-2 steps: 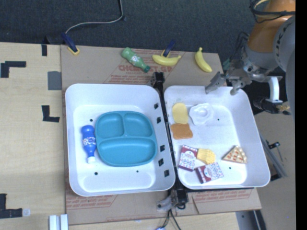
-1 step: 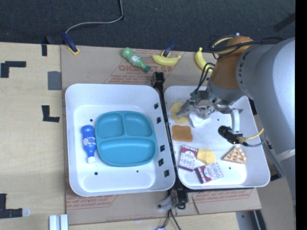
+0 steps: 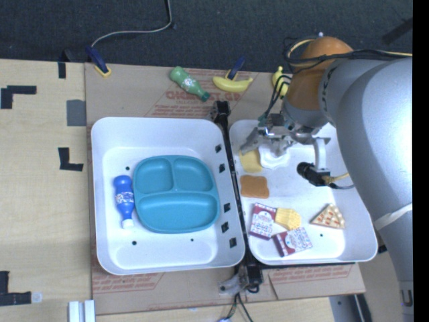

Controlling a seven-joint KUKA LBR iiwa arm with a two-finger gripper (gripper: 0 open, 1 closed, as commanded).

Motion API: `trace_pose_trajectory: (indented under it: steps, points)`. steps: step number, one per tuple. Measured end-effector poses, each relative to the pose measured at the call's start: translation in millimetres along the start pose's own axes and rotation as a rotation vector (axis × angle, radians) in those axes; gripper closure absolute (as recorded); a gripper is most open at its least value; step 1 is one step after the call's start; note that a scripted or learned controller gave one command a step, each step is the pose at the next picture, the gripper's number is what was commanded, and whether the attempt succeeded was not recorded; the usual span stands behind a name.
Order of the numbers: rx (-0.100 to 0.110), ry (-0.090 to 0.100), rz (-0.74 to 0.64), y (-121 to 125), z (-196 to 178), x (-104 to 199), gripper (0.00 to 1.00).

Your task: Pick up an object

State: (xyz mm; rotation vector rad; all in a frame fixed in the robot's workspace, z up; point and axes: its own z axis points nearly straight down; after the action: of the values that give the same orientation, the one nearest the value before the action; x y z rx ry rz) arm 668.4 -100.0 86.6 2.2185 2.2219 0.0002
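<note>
Crowding is the chief hazard, I judge: the end effector (image 3: 271, 139) hangs low over the upper left part of the right bin (image 3: 348, 247), where a white piece (image 3: 273, 157), a pale yellow cheese-like piece (image 3: 251, 162) and a brown toast-like slab (image 3: 255, 186) lie close together, so a descent could land on an edge, nudge two at once, or push one against the bin wall rather than lift it. These things look flat and thin, which would let them slip out or never be caught. Whether the end effector is spread or pressed together I cannot tell; its metal parts blur into the white piece beneath. That white piece lies just under and slightly below it in the view, the yellow piece just to its left, the brown slab a little further toward the near side. A red packet (image 3: 263, 221), a yellow cracker (image 3: 289, 217), a second packet (image 3: 292, 241) and a pizza slice (image 3: 328, 217) lie well apart, nearer the front. The left bin (image 3: 114, 247) carries a blue tray (image 3: 176, 193) and a blue bottle (image 3: 123, 200).
</note>
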Motion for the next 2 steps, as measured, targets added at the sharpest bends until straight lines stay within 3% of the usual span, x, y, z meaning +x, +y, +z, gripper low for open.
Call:
trace_pose_trajectory:
  steps: [2]
  points:
    - [-0.001,-0.001,0.001,-7.1,0.2,3.1,0.0]
